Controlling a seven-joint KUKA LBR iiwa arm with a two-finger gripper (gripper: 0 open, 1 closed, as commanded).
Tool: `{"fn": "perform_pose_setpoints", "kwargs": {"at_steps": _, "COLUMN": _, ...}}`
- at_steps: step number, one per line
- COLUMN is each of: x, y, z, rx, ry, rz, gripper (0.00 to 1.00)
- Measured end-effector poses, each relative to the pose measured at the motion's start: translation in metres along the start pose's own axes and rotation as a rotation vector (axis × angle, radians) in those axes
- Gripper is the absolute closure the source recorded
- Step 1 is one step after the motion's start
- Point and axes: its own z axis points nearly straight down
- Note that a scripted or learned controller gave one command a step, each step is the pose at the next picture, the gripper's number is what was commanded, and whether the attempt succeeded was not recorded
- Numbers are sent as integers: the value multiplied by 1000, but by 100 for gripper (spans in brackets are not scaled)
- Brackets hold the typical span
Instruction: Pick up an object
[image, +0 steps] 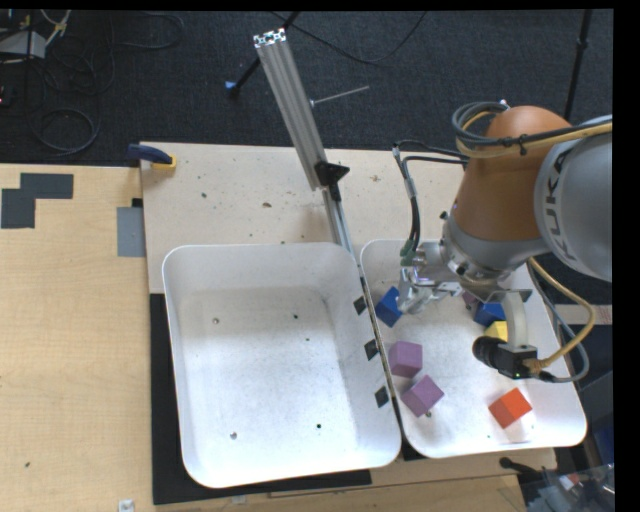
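The grey arm with its orange band (510, 160) reached over the right shallow white bin (560, 425), its metal two-finger gripper (415, 295) low near that bin's left wall. A small blue cube (388, 306) sat right at the fingertips; whether it was gripped could not be told. Two purple cubes (405, 357) lay along the left wall toward the front edge, an orange cube (511, 409) near the front right corner. The left white bin (190, 300) stood alongside.
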Motion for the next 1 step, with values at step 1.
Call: {"fn": "perform_pose_setpoints", "kwargs": {"at_steps": 1, "x": 43, "y": -16, "z": 4, "rx": -1, "ry": 0, "rz": 1, "gripper": 100}}
